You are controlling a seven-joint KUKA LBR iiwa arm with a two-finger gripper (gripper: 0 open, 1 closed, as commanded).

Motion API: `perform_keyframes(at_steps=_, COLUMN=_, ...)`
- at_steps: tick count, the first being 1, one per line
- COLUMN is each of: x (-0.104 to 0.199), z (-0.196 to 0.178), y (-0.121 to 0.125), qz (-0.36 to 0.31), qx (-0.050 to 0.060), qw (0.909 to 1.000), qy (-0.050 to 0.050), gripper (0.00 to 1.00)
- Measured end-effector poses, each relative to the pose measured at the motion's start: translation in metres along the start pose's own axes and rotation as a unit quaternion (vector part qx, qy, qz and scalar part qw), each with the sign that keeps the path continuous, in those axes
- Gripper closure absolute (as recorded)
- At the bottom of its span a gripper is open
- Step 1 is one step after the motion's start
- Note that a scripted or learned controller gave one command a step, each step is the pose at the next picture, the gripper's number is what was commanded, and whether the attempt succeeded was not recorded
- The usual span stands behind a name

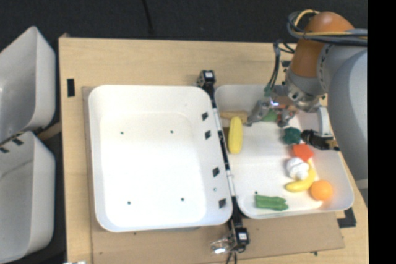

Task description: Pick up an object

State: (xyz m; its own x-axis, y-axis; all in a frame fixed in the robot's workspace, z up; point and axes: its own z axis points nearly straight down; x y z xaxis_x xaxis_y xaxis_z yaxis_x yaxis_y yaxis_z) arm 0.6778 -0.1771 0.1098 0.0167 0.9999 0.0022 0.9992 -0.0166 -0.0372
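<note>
Though the gripper (270, 109) hangs near the right bin's (247, 191) twelve o'clock rim, I cannot tell its grip. Open floor lies around the corn (236, 135) at nine. Toys crowd four o'clock: orange (321, 190), banana (299, 185), bean (270, 201).

We look down at a slant from above the light wooden desk (154, 59), both shallow white bins (148, 157) mid-frame.

White bins (148, 157), yellow corn (236, 135), green pod (270, 201), orange ball (321, 190), yellow banana (299, 185), tan bench (154, 62)
</note>
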Motion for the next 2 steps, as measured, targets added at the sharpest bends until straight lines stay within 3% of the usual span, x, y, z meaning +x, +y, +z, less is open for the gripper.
perform_keyframes(at_steps=1, x=-0.057, z=-0.07, y=-0.013, qz=-0.006, qx=-0.023, qw=0.9997, qy=-0.005, gripper=0.0)
perform_keyframes(at_steps=2, x=-0.051, z=-0.019, y=0.008, qz=-0.01, qx=-0.024, qw=0.9997, qy=-0.003, gripper=0.0)
